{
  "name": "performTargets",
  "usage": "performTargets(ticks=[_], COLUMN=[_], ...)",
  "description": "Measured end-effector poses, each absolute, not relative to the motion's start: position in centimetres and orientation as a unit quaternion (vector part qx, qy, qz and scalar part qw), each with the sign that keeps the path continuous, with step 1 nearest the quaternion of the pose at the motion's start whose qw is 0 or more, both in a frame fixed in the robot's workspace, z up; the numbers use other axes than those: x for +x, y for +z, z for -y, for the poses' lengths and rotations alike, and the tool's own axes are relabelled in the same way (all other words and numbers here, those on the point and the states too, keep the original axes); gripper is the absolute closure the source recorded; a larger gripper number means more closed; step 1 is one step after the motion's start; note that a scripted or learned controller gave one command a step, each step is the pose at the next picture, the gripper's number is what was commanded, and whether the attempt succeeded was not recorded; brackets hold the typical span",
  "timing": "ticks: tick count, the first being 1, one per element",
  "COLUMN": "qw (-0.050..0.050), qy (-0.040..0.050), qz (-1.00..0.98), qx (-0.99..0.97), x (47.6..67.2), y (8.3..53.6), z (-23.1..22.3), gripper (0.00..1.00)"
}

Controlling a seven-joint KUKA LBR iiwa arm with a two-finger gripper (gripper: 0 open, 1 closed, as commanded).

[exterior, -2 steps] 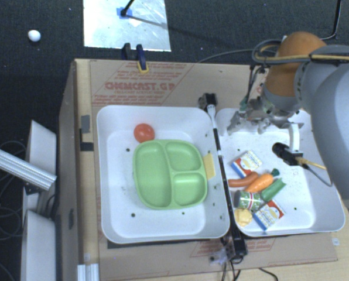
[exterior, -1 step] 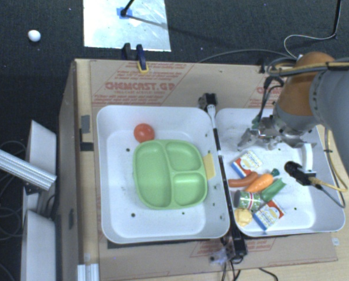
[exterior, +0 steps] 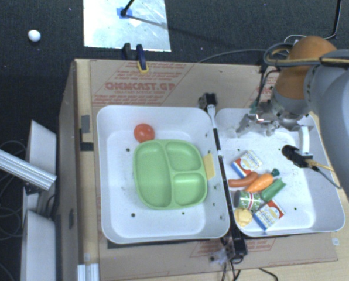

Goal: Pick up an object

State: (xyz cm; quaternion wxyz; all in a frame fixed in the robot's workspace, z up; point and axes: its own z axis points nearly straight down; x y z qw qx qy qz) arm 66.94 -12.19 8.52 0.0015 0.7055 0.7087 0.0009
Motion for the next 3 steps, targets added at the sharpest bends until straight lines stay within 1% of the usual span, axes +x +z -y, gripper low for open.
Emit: performTargets(ticks=[1, 2, 3], qw=[0.003, 0.003, 0.001], qy=[0.0015, 0.0013, 0.0011], qz=[-0.71, -0.71, -0.709], qx=[0.705, 0.704, 0.705], x=[67.0, 67.0, 66.9], y=[9.6, 9.6, 8.5], z=[12.2, 12.2, 8.4], gripper=[1.0, 0.0, 0.0])
